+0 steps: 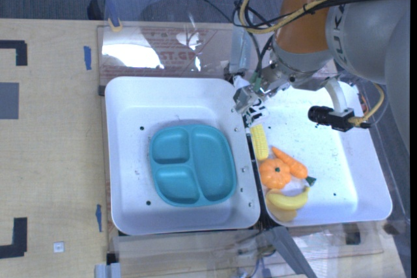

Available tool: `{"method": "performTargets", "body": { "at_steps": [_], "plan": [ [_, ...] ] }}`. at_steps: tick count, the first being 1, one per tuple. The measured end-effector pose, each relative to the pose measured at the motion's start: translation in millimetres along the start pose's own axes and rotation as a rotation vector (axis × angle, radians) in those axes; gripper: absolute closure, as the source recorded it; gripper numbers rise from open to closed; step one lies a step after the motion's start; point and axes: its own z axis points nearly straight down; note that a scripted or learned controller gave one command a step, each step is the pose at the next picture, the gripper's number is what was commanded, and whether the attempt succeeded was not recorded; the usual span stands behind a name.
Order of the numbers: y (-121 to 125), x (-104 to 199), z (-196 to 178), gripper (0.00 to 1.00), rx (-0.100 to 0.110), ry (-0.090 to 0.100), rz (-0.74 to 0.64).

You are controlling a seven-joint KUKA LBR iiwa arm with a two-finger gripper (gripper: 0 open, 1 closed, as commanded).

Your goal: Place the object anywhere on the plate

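Lying in the right shallow white bin (339, 159): one yellow corn cob (259, 142), one orange carrot (290, 162), one orange pumpkin-like fruit (274, 174), one yellow banana (287, 199). Sitting in the left white bin (130, 107): one teal three-compartment plate (193, 165). Hovering above the corn: the two-finger gripper (251, 107), grip state impossible to tell.

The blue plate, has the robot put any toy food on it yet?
Not yet. The blue plate in the left bin has nothing on it. The corn, carrot, orange and banana all lie in the right bin. The pincer hovers just above the corn, so grabbing and carrying remain.
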Motion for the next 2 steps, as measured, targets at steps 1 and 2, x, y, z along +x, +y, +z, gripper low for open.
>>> {"method": "performTargets", "body": {
  "at_steps": [1, 2],
  "plan": [
    [0, 0, -8, 1.00, 0.001, 0.000, -0.001],
    [16, 21, 27, 1.00, 0.002, 0.001, 0.007]
  ]
}}
